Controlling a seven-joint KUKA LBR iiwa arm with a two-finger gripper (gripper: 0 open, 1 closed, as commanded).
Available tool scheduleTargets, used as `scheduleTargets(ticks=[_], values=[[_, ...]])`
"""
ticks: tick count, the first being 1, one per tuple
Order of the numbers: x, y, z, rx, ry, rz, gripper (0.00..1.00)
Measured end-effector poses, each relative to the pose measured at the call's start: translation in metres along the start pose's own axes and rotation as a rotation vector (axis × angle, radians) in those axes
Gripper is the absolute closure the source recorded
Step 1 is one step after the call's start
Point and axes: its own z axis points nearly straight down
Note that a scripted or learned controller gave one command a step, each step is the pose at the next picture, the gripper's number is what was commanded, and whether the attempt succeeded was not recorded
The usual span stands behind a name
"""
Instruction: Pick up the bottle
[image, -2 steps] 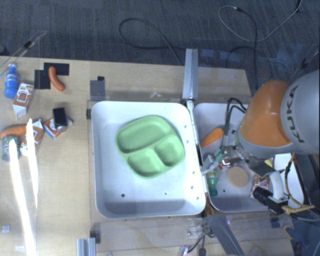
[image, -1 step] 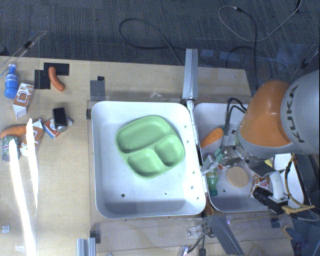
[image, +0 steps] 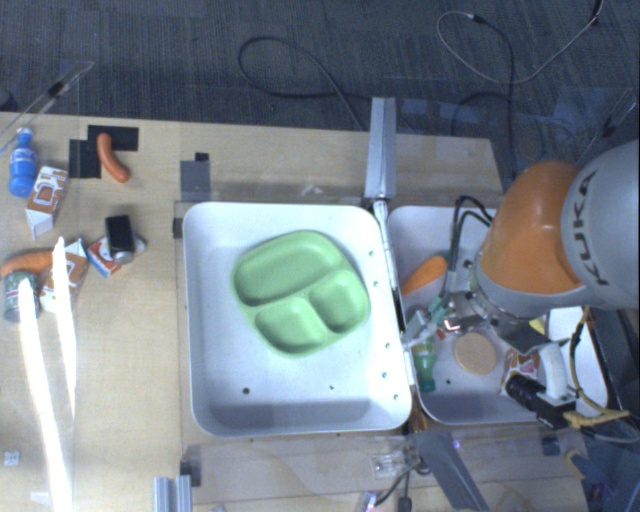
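A small green bottle (image: 426, 366) lies in the right bin (image: 470, 408), close along its left wall, with its pale neck end pointing up the view. My gripper (image: 447, 322) hangs low in the right bin under the grey arm with the orange band (image: 530, 240), just up and to the right of the bottle's neck end. Whether it touches the bottle cannot be made out from this angle.
An orange carrot-like piece (image: 427, 273) lies near the gripper, a round tan disc (image: 476, 353) beside the bottle, and a white item (image: 563, 322) at the bin's right. The left bin (image: 210, 390) holds a green divided plate (image: 301, 291). Small objects lie on the bench at far left (image: 60, 210).
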Motion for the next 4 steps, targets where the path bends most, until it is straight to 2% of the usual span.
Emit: scheduleTargets(ticks=[4], values=[[0.0000,0.0000,0.0000,0.000,0.000,0.000,0.00]])
